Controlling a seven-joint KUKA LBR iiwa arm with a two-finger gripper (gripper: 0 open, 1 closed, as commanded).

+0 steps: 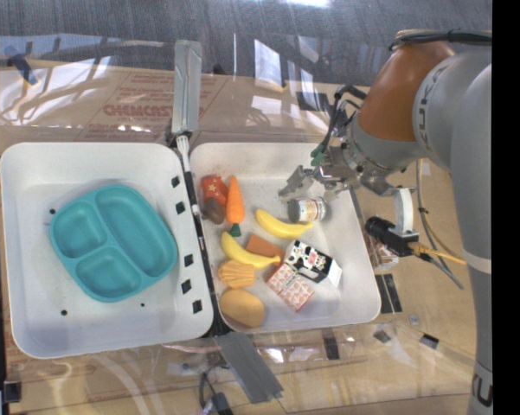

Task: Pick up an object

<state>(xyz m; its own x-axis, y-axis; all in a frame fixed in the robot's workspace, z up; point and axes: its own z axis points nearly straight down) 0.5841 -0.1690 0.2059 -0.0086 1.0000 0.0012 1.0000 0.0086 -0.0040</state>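
The grey two-finger gripper (304, 190) hangs over the far right corner of the right-hand white bin (363, 271), directly above a small cylindrical jar with a pale label (309, 210) lying on its side. Whether its fingers are spread or closed cannot be determined. The jar lies apart from the yellow plastic banana (280, 225) and the black-and-white printed carton (311, 261), which leaves approach clearance. The teal compartment plate (112, 241) occupies the left-hand white bin (22, 167), away from the work area.

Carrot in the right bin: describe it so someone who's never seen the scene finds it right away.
Look in the right bin, along its left wall beside the divider. The carrot lies upright in the picture near the top of the pile, next to a dark reddish-brown item. It is the only slim orange piece with a green tip.
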